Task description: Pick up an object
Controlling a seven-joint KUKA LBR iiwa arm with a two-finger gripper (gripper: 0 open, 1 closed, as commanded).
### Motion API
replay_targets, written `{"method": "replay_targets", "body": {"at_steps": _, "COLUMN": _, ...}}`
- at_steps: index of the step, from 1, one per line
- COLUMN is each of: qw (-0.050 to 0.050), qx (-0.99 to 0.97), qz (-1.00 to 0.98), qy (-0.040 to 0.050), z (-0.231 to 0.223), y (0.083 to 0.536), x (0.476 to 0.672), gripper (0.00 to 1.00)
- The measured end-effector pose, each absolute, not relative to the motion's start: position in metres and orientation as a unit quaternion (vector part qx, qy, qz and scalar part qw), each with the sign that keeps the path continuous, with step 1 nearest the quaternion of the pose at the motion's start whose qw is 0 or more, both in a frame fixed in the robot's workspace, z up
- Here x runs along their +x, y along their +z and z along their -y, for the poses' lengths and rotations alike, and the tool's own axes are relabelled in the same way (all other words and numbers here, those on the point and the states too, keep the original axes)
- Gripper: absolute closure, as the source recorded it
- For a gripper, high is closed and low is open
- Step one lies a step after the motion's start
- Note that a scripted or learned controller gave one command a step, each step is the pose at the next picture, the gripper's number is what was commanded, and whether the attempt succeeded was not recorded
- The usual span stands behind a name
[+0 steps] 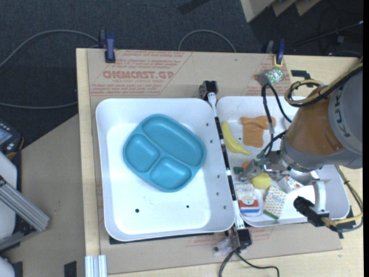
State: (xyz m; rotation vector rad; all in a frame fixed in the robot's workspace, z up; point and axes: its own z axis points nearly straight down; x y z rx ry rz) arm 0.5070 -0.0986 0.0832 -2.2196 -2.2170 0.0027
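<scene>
Two white bins sit side by side on the bench. The left bin (115, 212) holds a blue plate (164, 152) with three parts, lying near the bin's middle. The right bin (340, 201) is full of small things. A yellow banana (232, 141) lies by the bin's left wall, and an orange flat piece (253, 130) lies just to its right, toward the far side. A small yellow round thing (261, 181) like a lemon sits nearer, and just beside it lie a little box with red and blue on it (248, 201) and a checked packet (275, 202). The grey and orange arm (314, 134) reaches in from the right and hangs over this bin. The gripper (266, 165) is low among the things, just above the yellow round thing and right of the banana. It is too small and crowded there to tell if it is open or closed, or if it holds anything.
</scene>
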Motion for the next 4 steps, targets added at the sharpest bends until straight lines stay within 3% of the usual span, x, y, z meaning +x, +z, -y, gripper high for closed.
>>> {"method": "replay_targets", "body": {"at_steps": 1, "qw": -0.001, "qx": -0.708, "qz": 0.707, "qy": -0.0012, "z": 0.099, "y": 0.096, "x": 0.509, "gripper": 1.00}}
{"method": "replay_targets", "body": {"at_steps": 2, "qw": -0.005, "qx": -0.704, "qz": 0.710, "qy": -0.0053, "z": 0.043, "y": 0.191, "x": 0.568, "gripper": 1.00}}
{"method": "replay_targets", "body": {"at_steps": 3, "qw": -0.001, "qx": -0.706, "qz": 0.708, "qy": -0.0007, "z": 0.048, "y": 0.185, "x": 0.579, "gripper": 1.00}}
{"method": "replay_targets", "body": {"at_steps": 4, "qw": -0.001, "qx": -0.707, "qz": 0.708, "qy": -0.0003, "z": 0.048, "y": 0.185, "x": 0.578, "gripper": 0.00}}
